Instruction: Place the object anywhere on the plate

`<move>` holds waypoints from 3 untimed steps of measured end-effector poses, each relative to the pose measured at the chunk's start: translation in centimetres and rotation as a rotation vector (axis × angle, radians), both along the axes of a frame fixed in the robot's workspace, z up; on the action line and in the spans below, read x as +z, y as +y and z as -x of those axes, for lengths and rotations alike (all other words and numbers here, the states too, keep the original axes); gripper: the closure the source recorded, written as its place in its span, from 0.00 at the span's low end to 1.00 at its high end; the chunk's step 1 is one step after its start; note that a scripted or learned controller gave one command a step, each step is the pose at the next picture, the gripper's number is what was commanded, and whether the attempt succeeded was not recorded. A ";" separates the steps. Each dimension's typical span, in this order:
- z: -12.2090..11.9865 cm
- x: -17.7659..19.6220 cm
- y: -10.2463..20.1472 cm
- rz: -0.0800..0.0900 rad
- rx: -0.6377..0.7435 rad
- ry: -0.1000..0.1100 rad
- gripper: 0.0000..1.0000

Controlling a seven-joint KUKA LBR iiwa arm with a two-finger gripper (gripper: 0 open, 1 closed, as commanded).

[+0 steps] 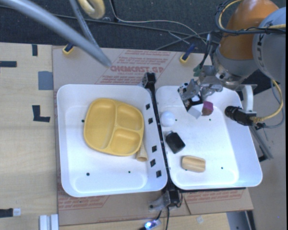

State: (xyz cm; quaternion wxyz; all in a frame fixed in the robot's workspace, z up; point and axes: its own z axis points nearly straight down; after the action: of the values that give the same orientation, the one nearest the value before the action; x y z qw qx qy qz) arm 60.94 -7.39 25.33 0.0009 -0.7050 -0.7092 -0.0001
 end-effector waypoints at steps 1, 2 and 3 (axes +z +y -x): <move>0.1 -1.2 6.3 0.000 0.001 0.001 1.00; -0.6 -2.2 11.0 0.002 -0.001 0.001 1.00; 0.4 -2.2 17.0 0.001 0.000 0.002 1.00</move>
State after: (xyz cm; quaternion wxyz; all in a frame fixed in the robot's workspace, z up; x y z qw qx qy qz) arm 60.53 9.59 23.16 0.0011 -0.7050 -0.7092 0.0010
